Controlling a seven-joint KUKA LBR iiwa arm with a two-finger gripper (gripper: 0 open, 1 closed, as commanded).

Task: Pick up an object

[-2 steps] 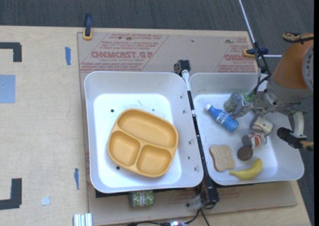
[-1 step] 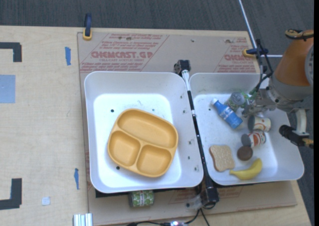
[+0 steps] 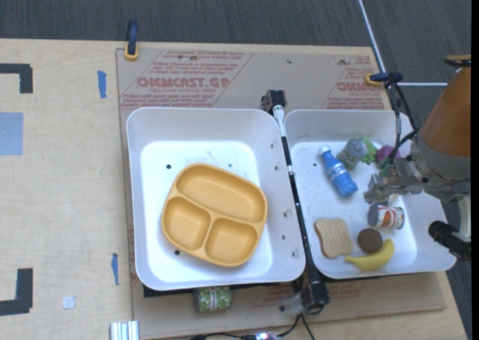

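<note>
While the left bin [image 3: 142, 181] holds a yellow divided tray [image 3: 214, 214], the right bin [image 3: 310, 144] carries, from left to right, a bread slice [image 3: 333, 237], a blue bottle [image 3: 338, 173], a banana [image 3: 372, 256], a brown disc [image 3: 369, 240] and a small can [image 3: 389, 217]. At the bin's right side the gripper [image 3: 391, 187] hovers just above the can, and whether it is released or clenched cannot be told. Judged as the target, the can looks light, rigid and smooth, best pinched across its curved sides.
</note>
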